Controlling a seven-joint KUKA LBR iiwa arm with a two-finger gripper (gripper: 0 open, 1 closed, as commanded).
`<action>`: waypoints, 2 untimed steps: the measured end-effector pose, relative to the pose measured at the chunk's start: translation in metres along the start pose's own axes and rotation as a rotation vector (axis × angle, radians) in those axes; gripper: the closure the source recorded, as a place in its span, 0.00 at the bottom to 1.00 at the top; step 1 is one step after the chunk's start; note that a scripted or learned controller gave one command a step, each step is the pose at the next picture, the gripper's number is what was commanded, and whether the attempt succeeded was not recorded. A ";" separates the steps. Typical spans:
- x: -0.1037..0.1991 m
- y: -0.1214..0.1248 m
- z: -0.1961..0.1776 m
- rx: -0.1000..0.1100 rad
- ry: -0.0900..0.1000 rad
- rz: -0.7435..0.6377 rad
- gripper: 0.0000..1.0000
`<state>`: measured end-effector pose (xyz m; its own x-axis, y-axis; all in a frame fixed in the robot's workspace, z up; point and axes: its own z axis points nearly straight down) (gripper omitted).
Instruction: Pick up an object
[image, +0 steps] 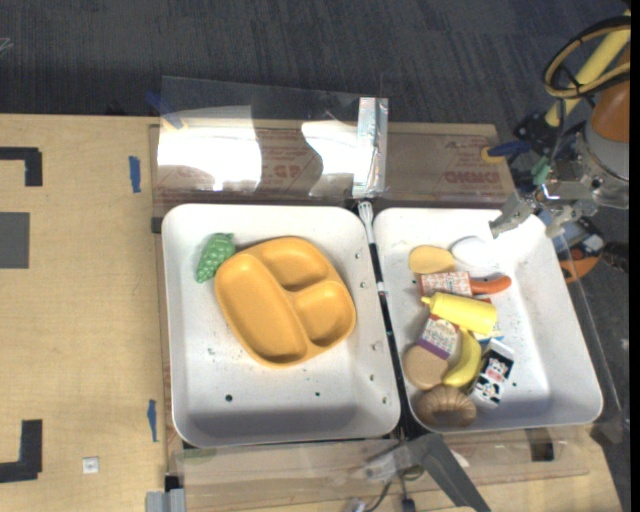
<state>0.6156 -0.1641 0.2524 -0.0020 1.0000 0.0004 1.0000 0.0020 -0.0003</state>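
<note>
Behind yellow bottle (462, 311), orange item (492, 285) half hidden; pincer (520, 212) blurred

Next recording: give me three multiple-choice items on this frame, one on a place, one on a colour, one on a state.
1. Where is the bunch of green toy grapes?
A. left white bin
B. right white bin
C. on the cardboard

2. What colour is the three-compartment plastic plate?
A. blue
B. yellow-orange
C. red

3. How does the two-finger gripper stand?
A. deep among the toys
B. at the right bin's far rim, above the toys
C. over the left bin

Key: 1 A, the grapes lie at the plate's far-left edge in the left white bin. 2 B, it is yellow-orange throughout. 3 B, it sits at the far-right rim of the right white bin.
</note>
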 end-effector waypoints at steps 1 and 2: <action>-0.003 -0.079 0.088 0.007 0.001 0.420 0.00; 0.045 -0.078 0.165 -0.003 0.001 0.738 0.00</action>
<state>0.5378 -0.1187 0.0871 0.6712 0.7413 0.0022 0.7413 -0.6712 0.0021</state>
